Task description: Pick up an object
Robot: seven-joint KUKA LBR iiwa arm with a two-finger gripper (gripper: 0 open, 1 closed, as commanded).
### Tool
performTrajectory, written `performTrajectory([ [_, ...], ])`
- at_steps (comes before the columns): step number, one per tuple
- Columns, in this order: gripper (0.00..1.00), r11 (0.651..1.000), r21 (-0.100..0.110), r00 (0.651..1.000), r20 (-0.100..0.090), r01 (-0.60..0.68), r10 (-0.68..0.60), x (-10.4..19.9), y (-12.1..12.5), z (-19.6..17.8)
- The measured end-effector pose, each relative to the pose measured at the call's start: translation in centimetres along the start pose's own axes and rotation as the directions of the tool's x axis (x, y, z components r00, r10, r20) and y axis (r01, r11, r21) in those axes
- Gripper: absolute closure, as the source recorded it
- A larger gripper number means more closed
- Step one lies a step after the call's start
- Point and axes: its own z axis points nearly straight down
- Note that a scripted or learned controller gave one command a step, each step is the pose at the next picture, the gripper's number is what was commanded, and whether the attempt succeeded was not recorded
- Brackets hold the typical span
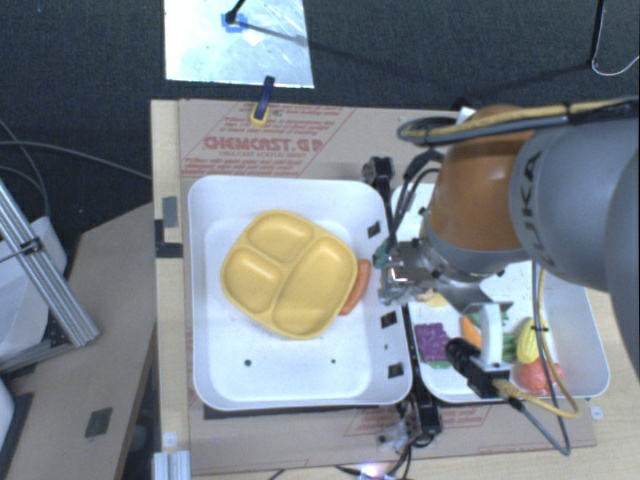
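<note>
You have two white bins side by side: the left bin (215, 368) and the right bin (590, 368). The left one holds one yellow divided plate (288, 272) with three compartments, and one orange piece (355, 288) tucked against the plate's edge nearest the pincer. That orange piece is long and thin, its long axis running up and down the view with a slight lean, partly hidden under the plate rim. The pincer (398, 273) hangs over the divide between the bins, just beside the orange piece; whether it is spread or pressed together, you cannot tell, since the wrist and its orange band (475, 203) cover it. On the pincer's other side, in the right bin, lie one purple item (432, 340), one yellow-green item (526, 340), one red item (540, 373) and a small orange bit (470, 328), all crowded under the arm, with cables (545, 408) crossing them.
</note>
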Motion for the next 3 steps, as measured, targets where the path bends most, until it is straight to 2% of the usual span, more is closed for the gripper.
performTrajectory([
  [1,1.00,1.000,-0.004,1.000,-0.001,0.002,-0.002,7.9,0.8,-4.3],
  [2,1.00,1.000,-0.017,1.000,-0.007,0.002,-0.002,13.6,1.6,-22.0],
  [3,1.00,1.000,-0.003,1.000,0.000,0.001,-0.001,13.3,1.6,-22.1],
])
